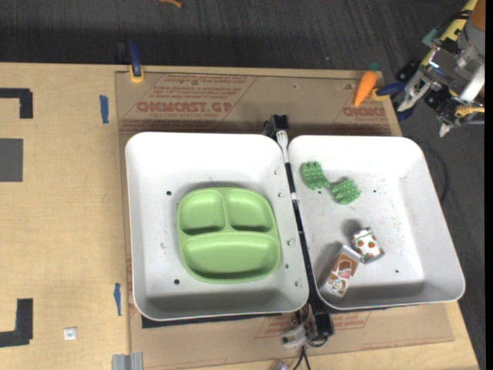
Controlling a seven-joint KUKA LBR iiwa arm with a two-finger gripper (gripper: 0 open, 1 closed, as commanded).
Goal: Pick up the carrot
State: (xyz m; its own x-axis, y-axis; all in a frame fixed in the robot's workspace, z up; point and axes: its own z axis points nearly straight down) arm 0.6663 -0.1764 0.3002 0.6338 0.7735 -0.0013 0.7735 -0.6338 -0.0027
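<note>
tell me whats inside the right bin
The right bin holds a green knobbly toy near its far left and two small printed packets toward the front. The carrot lies outside it, on the cardboard behind. Nothing looks covered.

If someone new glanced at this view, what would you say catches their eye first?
Probably the green divided tray sitting in the left bin, the biggest block of colour. Next, the carrot lying on the bench beyond the right bin's far edge, outside both bins. The arm's gripper sits at the upper right, apart from the carrot.
</note>
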